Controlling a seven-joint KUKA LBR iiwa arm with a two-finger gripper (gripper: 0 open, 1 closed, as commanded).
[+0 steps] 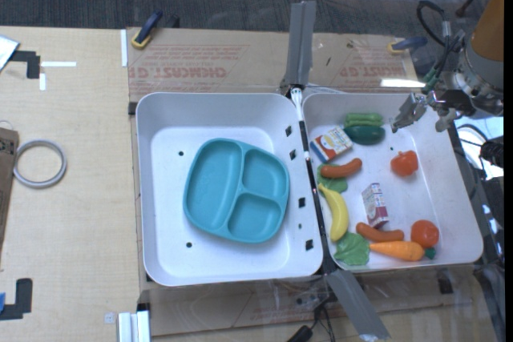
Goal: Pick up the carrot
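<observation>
Carrot (396, 250) lying on its side at the near edge of the right bin (457, 172), pointed end aiming left, green stub at its right end. Sausage (380, 233) resting just behind it, touching or nearly so. Tomato (425, 233) sitting just beside the carrot's right end, toward the bin's near right corner. Green leafy piece (352, 249) lying to the carrot's left, with a banana (336, 211) curving up from it along the bin's left wall. Small red-and-white packet (374, 204) lying near mid-bin. Farther back, a second sausage (341, 168), a small carton (332, 144), a dark green vegetable (365, 129) and a red-orange fruit (405, 162). Gripper (422, 114) hanging over the bin's far right corner, well apart from the carrot; two fingers looking spread apart, nothing between them. Arm entering from the right, cables trailing around the wrist. Left bin (152, 172) holding a teal divided plate (237, 190) with three compartments. Roll of tape (37, 163) sitting on the wooden bench (64, 252) to the far left.
</observation>
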